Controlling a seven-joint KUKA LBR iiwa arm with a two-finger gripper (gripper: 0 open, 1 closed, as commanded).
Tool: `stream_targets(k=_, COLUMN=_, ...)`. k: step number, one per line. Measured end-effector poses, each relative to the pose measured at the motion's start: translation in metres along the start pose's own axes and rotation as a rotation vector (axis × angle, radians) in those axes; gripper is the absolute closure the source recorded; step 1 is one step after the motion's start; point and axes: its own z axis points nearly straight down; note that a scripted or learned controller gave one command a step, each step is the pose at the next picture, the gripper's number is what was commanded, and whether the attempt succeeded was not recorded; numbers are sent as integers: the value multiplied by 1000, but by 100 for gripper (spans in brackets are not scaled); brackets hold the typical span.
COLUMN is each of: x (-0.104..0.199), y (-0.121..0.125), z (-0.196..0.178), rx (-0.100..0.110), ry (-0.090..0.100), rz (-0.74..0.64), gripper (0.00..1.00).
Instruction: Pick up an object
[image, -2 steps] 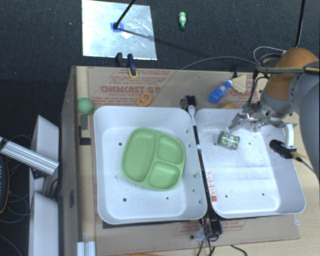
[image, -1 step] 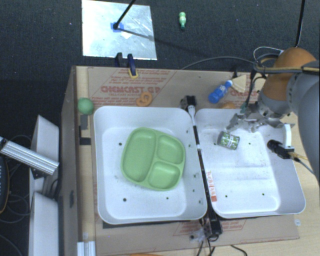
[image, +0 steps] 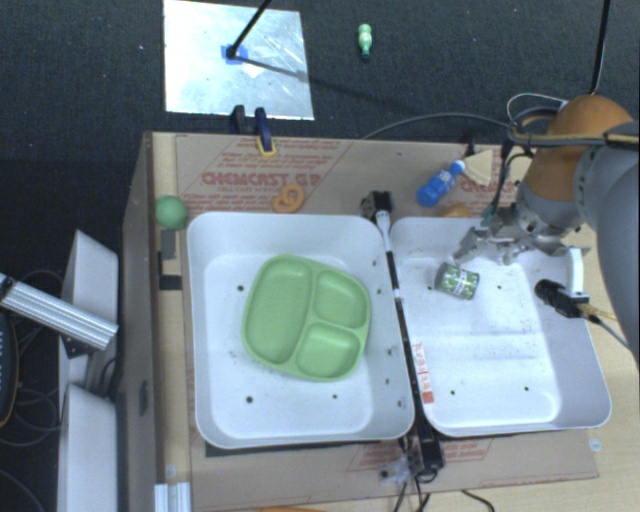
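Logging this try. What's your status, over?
Gripper above right bin, jaw state unclear. Small can lying just below it. Nothing between them.

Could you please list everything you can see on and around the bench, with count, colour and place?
bins: two, white, side by side on the bench
divided plate: one, green, in the left bin
small can: one, green-patterned, lying in the right bin
ball: one, green, bench's left edge
bottle: one, blue, behind the right bin
metal sheet: one, silver, on the floor beyond the bench
arm: one, grey with an orange band, over the right bin's far right
gripper: one, just above the can
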Motion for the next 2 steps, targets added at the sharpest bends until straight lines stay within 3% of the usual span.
stream_targets(k=2, x=1, y=0, z=0, rx=0, ry=0, rz=0, gripper=0)
